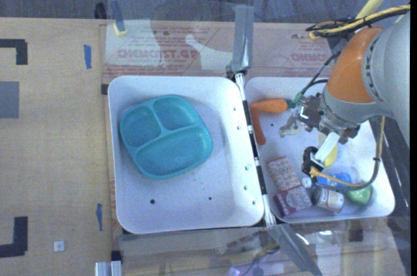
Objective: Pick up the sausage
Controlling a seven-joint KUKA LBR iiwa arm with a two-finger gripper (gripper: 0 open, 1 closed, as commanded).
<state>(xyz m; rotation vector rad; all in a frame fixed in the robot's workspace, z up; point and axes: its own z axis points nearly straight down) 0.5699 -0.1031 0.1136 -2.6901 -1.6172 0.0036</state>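
Approach step: claw [294, 123] hangs apparently empty, fingers parted, over right bin [384, 200], just beside the orange sausage [269, 106] at its far-left corner (next: shift, descend, close).

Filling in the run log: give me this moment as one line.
arm over right bin | gripper beside carrot | sausage untouched | divided plate in left bin

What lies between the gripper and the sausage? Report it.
Just bare white bin floor lies between the gripper and the sausage, as the camera view shows.
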